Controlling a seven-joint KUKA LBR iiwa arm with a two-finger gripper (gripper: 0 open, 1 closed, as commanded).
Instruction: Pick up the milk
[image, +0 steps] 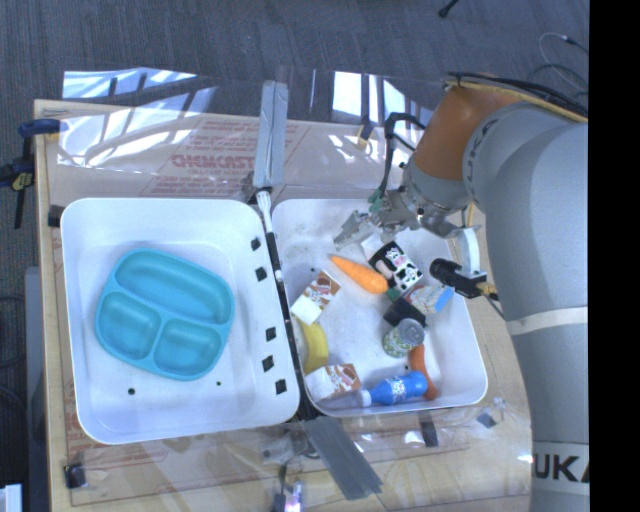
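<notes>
The grey arm (530, 250) crowds the right bin's (478, 372) far corner. The left bin (80, 240) holds a blue divided plate (165, 313) with open margins. The gripper (358, 228) spreads open near the back rim, clutching nothing; the cow-patterned milk carton (396, 268) lies just beside the carrot (360, 274).

Both white bins (85, 405) look like smooth glossy plastic, as does the matt-sheened blue divided plate (165, 313) in the left one
</notes>
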